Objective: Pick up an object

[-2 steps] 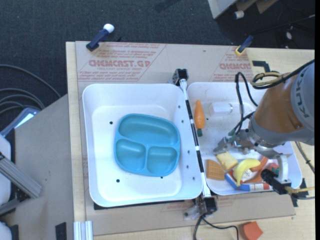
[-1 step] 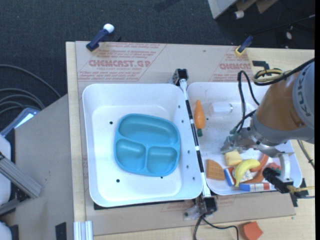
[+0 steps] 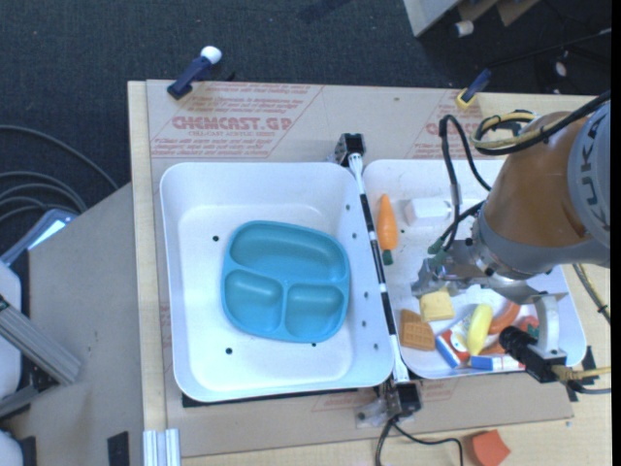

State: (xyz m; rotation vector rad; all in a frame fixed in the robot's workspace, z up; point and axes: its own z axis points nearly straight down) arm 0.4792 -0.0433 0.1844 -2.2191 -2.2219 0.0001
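arm [image 3: 543, 197] reaches in from the right over right bin [image 3: 427, 175] | claw [image 3: 434, 278] low among the clutter at lower right, state cannot tell | orange carrot [image 3: 387, 221] near divider | waffle piece [image 3: 417, 332], yellow block [image 3: 438, 305], yellow banana [image 3: 478, 326] just below the claw | blue tray [image 3: 285, 280] lies in left bin [image 3: 189, 260]
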